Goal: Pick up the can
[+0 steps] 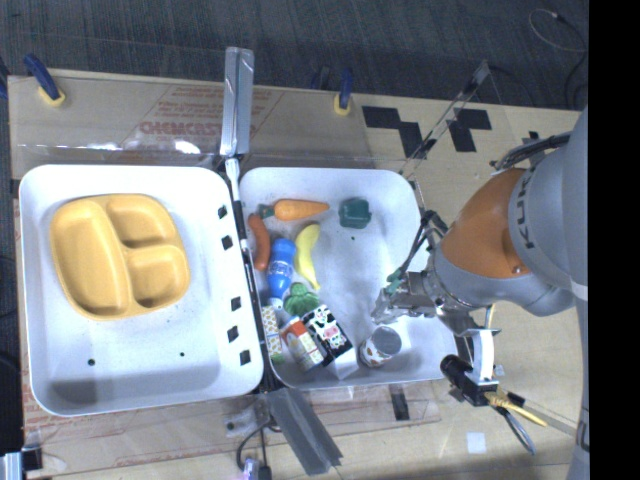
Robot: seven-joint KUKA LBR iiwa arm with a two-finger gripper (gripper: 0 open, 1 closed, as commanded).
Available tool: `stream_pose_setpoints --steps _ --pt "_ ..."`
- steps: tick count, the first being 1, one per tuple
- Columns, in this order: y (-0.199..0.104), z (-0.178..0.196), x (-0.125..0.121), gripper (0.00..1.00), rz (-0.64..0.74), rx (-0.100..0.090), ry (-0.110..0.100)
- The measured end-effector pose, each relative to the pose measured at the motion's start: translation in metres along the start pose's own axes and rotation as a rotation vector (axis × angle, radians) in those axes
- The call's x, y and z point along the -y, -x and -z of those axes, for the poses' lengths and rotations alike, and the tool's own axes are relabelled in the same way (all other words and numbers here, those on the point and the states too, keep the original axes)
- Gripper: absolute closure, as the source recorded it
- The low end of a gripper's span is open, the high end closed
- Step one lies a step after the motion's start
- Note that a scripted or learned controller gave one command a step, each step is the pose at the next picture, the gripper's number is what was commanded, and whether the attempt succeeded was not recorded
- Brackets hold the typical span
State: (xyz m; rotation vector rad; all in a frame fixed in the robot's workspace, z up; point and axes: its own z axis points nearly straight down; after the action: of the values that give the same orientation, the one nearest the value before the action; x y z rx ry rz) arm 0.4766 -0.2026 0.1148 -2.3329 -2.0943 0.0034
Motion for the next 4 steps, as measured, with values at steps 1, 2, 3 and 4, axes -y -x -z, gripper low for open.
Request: stream_pose_setpoints --steps 1,2,3,4 --pt "-0.050 0.104 -0.016 1.00 0.009 0.002 0.005" --pt "-0.050 0.104 -0.016 0.00 0.008 0.002 0.004" --pt "-0.024 0.080 0.003 0.00 -0.277 0.000 0.001" --pt "-0.002 -0.024 0.000 0.00 -0.357 0.000 0.003"
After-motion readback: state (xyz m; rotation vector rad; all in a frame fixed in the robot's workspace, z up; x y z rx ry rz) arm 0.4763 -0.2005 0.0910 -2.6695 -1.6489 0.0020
